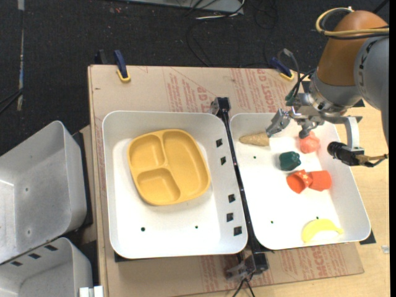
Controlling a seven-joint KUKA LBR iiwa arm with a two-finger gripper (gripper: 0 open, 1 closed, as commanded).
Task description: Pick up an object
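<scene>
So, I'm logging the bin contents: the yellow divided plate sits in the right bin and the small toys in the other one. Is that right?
Not quite. The camera view shows the yellow divided plate in the left bin, not the right one. The small toys, such as the green piece and the yellow banana shape, lie in the right bin.

The open hand [291,126] hovers over the right bin [266,190], holding nothing.

text: red printed lettering, not legible | on: cardboard sheet [185,82] under the bins
</scene>
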